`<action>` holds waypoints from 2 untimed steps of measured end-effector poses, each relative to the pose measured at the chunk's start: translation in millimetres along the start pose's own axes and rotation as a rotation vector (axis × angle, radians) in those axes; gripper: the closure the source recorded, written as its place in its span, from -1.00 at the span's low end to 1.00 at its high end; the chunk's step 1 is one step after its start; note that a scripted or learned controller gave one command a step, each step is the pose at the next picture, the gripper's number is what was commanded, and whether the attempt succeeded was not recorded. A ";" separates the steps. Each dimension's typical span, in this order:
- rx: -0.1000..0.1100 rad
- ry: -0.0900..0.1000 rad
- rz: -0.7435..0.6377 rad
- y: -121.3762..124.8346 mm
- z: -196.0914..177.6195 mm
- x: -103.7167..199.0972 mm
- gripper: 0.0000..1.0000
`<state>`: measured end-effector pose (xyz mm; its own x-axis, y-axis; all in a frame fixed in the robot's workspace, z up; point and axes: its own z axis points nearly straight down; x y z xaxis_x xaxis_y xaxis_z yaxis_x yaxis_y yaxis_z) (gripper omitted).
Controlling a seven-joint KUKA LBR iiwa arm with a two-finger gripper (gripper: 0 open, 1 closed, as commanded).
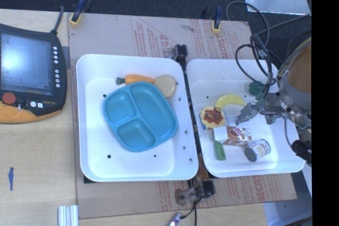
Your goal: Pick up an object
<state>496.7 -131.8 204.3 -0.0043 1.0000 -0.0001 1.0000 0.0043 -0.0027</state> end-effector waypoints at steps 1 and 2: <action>-0.022 -0.008 0.002 -9.3 92.9 25.1 -1.00; -0.016 -0.008 0.002 34.5 100.9 23.4 -1.00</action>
<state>530.8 -108.2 103.3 -0.0022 1.0000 -0.0077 0.9999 0.0023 0.0132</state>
